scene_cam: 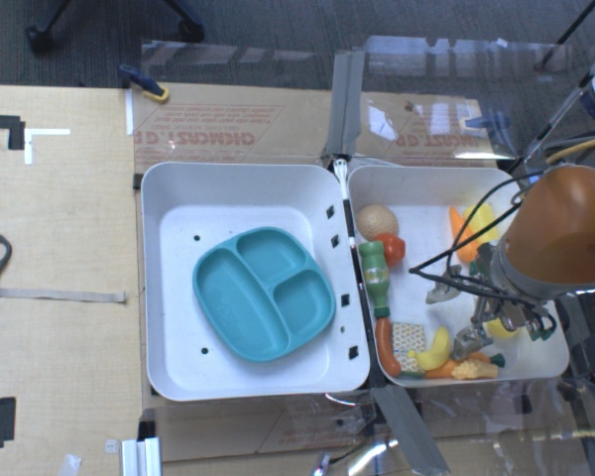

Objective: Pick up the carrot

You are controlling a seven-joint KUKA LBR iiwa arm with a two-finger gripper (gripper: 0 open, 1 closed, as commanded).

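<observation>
The carrot (465,230), a smooth orange wedge, lies at the right bin's (416,182) twelve o'clock side, partly behind the arm. The metal jaws (473,339) hang at five o'clock from it, well apart; whether they are parted, I cannot tell.

A robotics lab: taped cardboard bench (59,216), two white bins (159,266), office-chair base (109,8) on carpet.
</observation>
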